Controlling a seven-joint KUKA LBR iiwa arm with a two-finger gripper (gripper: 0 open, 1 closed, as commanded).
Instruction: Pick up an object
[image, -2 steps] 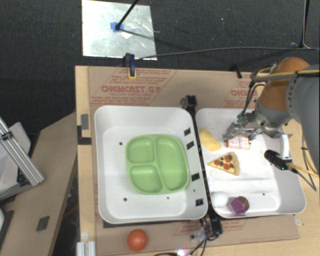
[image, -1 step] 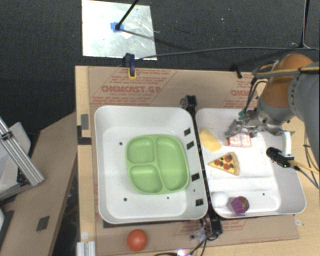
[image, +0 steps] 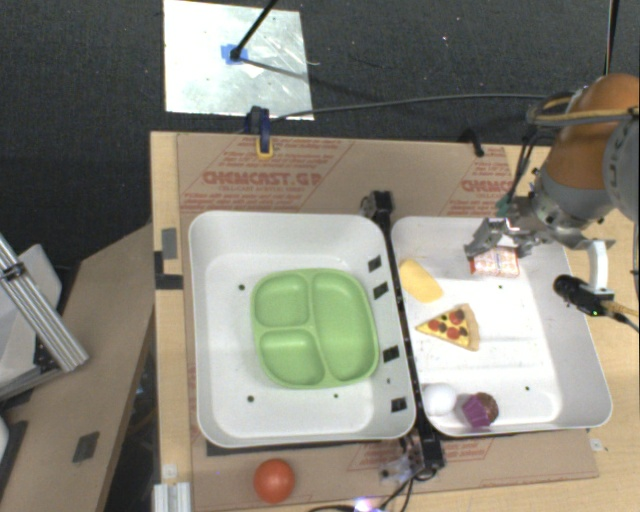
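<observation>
Red print reading "CHEMCAST GP" stands on the brown board (image: 290, 165) under the bins, clearest at upper centre and cut off at upper right; other markings are too small to read.

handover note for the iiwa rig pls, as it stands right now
Gripper: over the far part of the right bin, just above a small red-and-white packet. Fingers too small to read; no hold visible.
Right bin also holds: yellow piece, pizza slice, white ball, purple object.
Left bin: green divided tray.
Orange ball on the bench in front of the bins.
Done: nothing lifted yet.
Left: grasp and lift one object, probably the packet.
</observation>
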